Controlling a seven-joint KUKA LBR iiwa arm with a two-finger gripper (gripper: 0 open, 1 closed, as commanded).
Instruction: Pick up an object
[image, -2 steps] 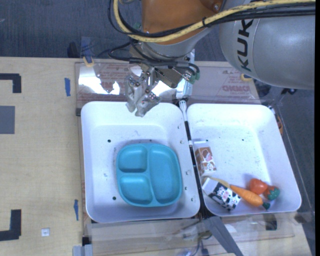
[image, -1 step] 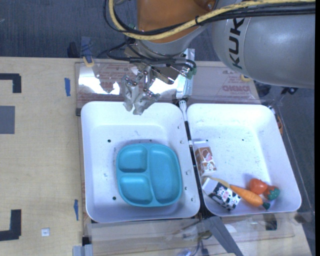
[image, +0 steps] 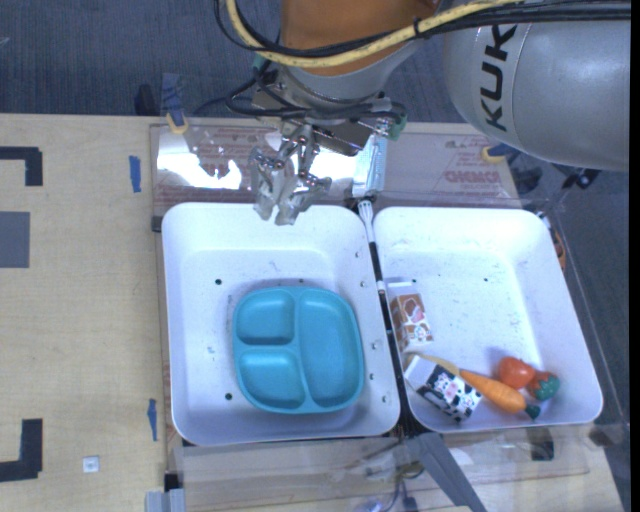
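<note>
My gripper (image: 281, 205) hangs above the far rim of the left bin (image: 200, 250), with its metal fingers close together and nothing between them. In the right bin (image: 480, 260) lie a small brown and white packet (image: 409, 318) by the left wall, a black and white cow-patterned box (image: 446, 390), an orange carrot (image: 490, 389) and a red tomato-like toy (image: 515, 372) with green bits (image: 543, 386) near the front. A blue divided plate (image: 297, 346) rests in the left bin, well in front of the gripper.
The grey arm with its orange band (image: 340, 30) reaches over the far edge of the bins. A shiny metal strip (image: 210, 160) runs behind the left bin. Tan bench surface (image: 70, 300) with black markers lies to the left.
</note>
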